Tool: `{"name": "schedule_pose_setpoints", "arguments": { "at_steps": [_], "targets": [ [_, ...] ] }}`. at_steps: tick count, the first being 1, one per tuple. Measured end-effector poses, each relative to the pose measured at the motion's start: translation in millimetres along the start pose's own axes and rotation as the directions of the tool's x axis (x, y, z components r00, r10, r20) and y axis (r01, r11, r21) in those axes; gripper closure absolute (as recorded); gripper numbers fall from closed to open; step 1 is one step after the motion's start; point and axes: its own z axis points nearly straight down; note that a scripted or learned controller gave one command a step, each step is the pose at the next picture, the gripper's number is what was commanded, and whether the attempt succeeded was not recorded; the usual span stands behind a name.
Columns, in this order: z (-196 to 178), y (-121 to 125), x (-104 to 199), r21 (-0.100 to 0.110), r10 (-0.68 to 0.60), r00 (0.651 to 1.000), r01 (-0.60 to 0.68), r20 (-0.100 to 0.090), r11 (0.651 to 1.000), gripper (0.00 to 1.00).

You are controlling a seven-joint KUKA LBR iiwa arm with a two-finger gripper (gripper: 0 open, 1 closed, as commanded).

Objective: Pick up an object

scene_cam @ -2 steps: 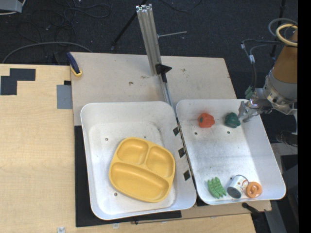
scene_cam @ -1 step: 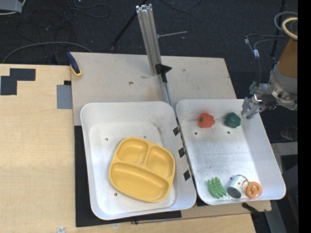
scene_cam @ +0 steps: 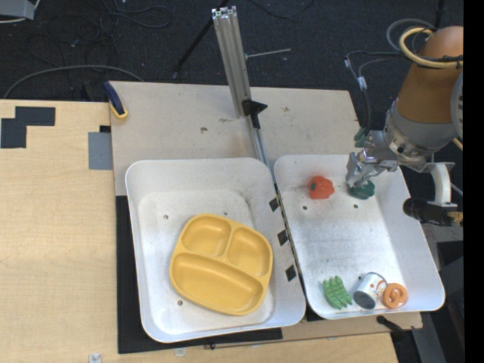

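Nearest, a green toy (scene_cam: 336,292), can (scene_cam: 367,290) and orange ring (scene_cam: 394,296); far right, my end effector (scene_cam: 361,178) sits narrow over a dark green piece (scene_cam: 364,190), and I should drop straight before lifting

Tool (scene_cam: 363,174) covers the top of a dark green object (scene_cam: 364,190); finger state unreadable. Small grey can (scene_cam: 368,290) by the orange ring (scene_cam: 394,296): label too small to read.

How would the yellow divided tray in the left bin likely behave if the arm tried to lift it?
The yellow tray looks rigid, probably light plastic. It lies flat and wide, so its low rim likely offers little to pinch. Pushed, it would probably slide, not tip.
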Motion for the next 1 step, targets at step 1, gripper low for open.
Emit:
{"name": "schedule_pose_setpoints", "arguments": {
  "at_steps": [1],
  "targets": [
    [-5.9, -0.3, 53.2, -0.001, 0.0, 1.0, 0.0, 0.0, 1.0, 1.0]
  ]
}}
